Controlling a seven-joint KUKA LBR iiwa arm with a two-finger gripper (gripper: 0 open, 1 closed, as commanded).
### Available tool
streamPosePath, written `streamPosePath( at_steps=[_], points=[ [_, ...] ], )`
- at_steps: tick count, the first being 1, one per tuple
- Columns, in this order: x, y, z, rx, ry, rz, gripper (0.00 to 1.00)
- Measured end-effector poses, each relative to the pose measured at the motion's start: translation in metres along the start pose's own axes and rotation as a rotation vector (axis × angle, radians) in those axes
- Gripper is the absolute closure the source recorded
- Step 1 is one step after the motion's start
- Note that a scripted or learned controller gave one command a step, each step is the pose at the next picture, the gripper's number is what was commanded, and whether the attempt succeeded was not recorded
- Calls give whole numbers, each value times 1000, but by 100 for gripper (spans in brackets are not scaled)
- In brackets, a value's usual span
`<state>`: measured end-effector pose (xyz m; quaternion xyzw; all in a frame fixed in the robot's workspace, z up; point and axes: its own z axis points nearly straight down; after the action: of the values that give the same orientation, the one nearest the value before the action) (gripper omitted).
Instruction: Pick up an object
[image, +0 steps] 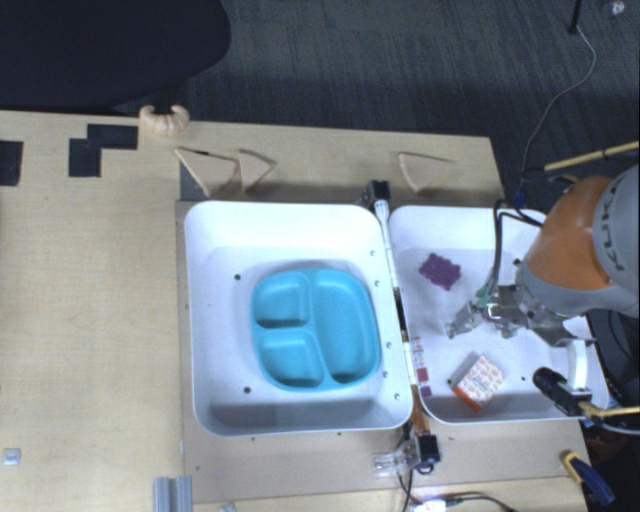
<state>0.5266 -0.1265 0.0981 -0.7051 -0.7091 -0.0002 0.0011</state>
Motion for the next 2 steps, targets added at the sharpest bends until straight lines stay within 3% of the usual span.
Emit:
streamPosePath(
  at_steps=[1,2],
  points=[
    [29,-36,10,-15,-6,4,0],
    [29,-34,-1,-20,-6,2,100]
  ],
)
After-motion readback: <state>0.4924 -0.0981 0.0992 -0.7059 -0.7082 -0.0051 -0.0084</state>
